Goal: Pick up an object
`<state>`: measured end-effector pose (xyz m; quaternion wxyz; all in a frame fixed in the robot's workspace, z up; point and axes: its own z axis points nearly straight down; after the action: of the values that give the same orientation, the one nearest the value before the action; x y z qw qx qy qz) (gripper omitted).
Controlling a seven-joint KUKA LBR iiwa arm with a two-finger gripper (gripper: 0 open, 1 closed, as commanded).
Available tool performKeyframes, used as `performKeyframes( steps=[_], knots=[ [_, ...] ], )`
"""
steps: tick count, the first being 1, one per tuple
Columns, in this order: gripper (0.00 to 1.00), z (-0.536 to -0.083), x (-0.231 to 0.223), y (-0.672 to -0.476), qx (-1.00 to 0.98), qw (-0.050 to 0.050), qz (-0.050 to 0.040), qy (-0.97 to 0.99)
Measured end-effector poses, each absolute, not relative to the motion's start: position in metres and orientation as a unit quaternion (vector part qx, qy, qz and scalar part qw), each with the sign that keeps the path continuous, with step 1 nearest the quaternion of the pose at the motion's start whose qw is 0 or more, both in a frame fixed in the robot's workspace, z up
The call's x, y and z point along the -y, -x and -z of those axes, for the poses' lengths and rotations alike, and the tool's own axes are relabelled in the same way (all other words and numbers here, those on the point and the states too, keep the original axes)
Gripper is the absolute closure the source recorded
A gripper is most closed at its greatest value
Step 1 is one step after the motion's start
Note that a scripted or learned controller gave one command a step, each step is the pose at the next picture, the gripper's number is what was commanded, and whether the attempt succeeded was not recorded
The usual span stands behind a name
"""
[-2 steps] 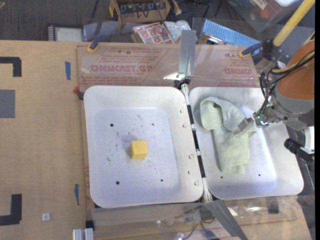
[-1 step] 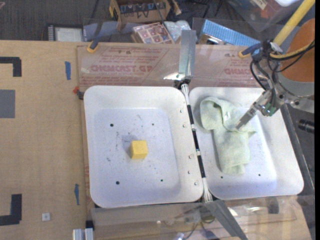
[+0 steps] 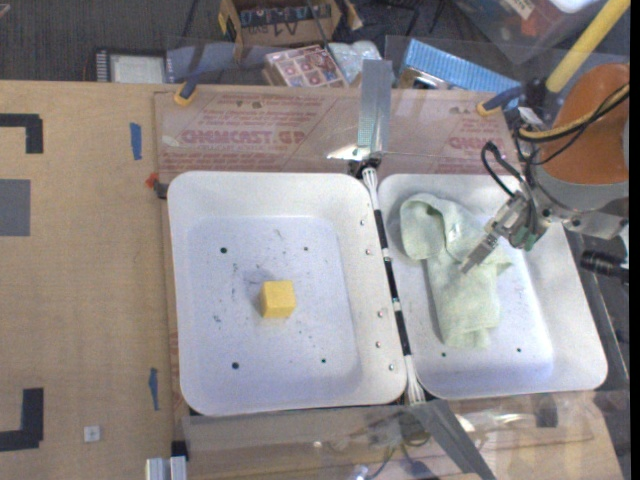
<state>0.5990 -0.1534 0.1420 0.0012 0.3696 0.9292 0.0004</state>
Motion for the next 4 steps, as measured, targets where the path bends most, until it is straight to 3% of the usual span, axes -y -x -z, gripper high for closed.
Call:
performKeyframes(
  steps=[1, 2, 3, 4],
  knots=[
    [0.0, -0.099, 0.151, -0.649, -0.971, 0.004, -0.0003, -0.24],
    [1.0, -0.11, 0.152, -0.65, -0.97, 0.007, -0.0012, -0.242],
    [1.0, -0.09, 0.207, -0.618, -0.908, 0.006, -0.001, -0.418],
    [1.0, -0.225, 0.133, -0.636, -0.861, 0.001, -0.0002, -0.508]
  ],
)
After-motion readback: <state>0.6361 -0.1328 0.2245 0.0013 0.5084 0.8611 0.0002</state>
